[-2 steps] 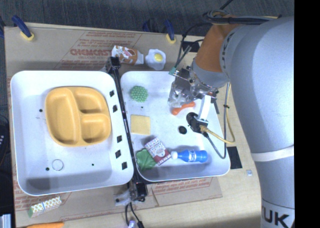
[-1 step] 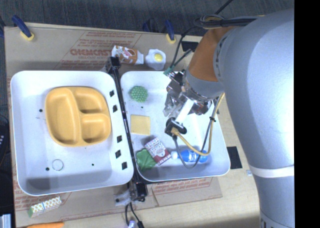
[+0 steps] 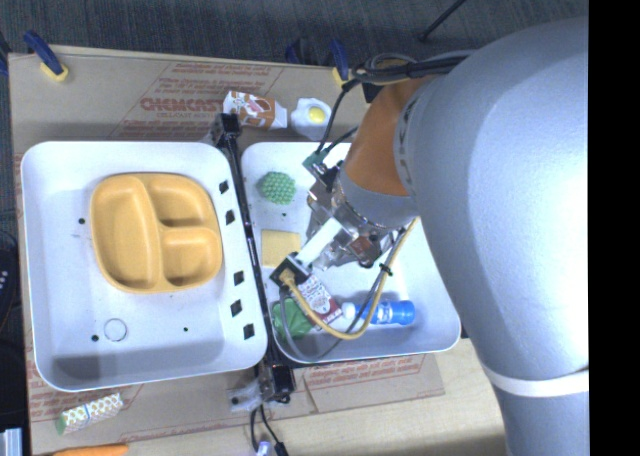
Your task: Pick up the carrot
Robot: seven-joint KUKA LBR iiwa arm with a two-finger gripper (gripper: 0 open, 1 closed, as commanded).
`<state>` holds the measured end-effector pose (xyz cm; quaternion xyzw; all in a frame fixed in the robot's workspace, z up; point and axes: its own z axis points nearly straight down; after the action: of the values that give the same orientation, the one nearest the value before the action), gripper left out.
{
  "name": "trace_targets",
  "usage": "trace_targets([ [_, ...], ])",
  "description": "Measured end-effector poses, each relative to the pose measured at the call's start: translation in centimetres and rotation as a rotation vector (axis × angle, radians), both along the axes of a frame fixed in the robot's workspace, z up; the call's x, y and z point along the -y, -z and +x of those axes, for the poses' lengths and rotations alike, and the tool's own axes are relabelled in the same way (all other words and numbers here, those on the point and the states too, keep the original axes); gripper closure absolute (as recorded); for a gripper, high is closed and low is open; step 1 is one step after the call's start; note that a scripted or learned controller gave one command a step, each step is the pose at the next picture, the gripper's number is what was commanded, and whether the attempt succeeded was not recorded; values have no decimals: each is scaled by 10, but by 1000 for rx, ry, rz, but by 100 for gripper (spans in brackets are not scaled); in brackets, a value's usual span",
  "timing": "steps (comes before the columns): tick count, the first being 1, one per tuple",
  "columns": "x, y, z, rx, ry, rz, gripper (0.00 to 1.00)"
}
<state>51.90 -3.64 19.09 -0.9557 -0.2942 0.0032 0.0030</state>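
Note:
An orange, tapered thing [image 3: 92, 450] lies at the bottom left edge of the camera view, on the bench outside both bins; it looks like the carrot, and only a strip of it shows. My gripper [image 3: 343, 244] hangs over the middle of the right bin [image 3: 440, 329], far from that orange thing. The wrist and arm hide its tips and whatever lies straight beneath them.
The left bin [image 3: 40, 244] holds a yellow divided plate [image 3: 155, 231]. In the right bin lie a green bumpy ball [image 3: 277, 186], a yellow slice [image 3: 279, 242], a red-and-white packet [image 3: 315, 296], a green thing [image 3: 290, 319] and a blue bottle [image 3: 392, 314]. Behind the bins sit a small carton [image 3: 250, 109] and an egg-like piece [image 3: 312, 116].

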Motion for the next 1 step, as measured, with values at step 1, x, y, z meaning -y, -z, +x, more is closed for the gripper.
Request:
trace_targets([
  [1, -117, 0, -42, 0, 84, -2, 100],
])
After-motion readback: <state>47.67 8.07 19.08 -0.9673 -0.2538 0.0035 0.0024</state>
